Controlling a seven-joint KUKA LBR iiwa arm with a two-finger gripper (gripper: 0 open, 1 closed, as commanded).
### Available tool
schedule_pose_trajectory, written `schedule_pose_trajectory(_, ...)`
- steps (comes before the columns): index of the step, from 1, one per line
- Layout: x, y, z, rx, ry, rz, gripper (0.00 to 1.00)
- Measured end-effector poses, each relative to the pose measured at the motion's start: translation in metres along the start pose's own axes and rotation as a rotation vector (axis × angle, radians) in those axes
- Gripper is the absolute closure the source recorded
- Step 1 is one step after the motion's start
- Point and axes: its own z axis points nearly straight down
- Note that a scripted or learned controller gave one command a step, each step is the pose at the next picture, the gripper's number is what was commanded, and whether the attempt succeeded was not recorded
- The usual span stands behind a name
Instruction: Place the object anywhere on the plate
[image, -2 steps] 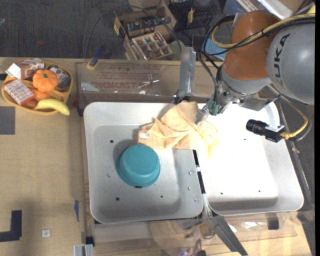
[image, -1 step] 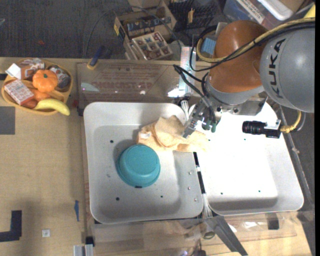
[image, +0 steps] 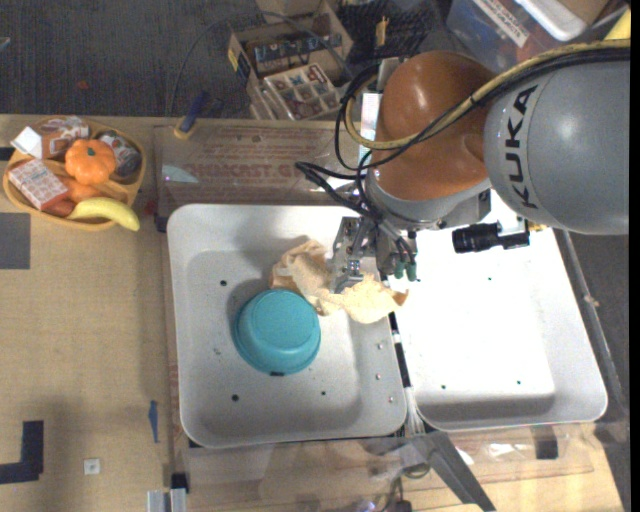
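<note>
1. The arm (image: 520, 130) reaches in from the right, and its gripper (image: 352, 268) hangs over the left bin (image: 200, 250), close to that bin's right edge and toward its far edge.
2. The gripper points down at the crumpled tan object (image: 335, 285). Its metal tip overlaps the object's middle as seen from above.
3. Finger state: it cannot be told whether the fingers are spread or pressed together; the wrist hides most of them. It cannot be told whether the object is pinched or only touched.
4. The tan object lies on the left bin's floor, in the right half, spreading from near the bin's middle to its right edge.
5. The teal plate (image: 278, 331) sits near the middle of the left bin, just beside the object. The object's lower left lobe touches or slightly overlaps the plate's far right rim.
6. The right bin (image: 500, 350) adjoins the left bin's right edge.
7. A bowl of toy fruit (image: 75, 175) stands at the bench's far left corner, well apart from both bins.
</note>
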Motion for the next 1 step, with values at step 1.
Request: schedule_pose_trajectory(1,0.0208,0.0371,0.0035,0.0,0.001,-0.079,1.0)
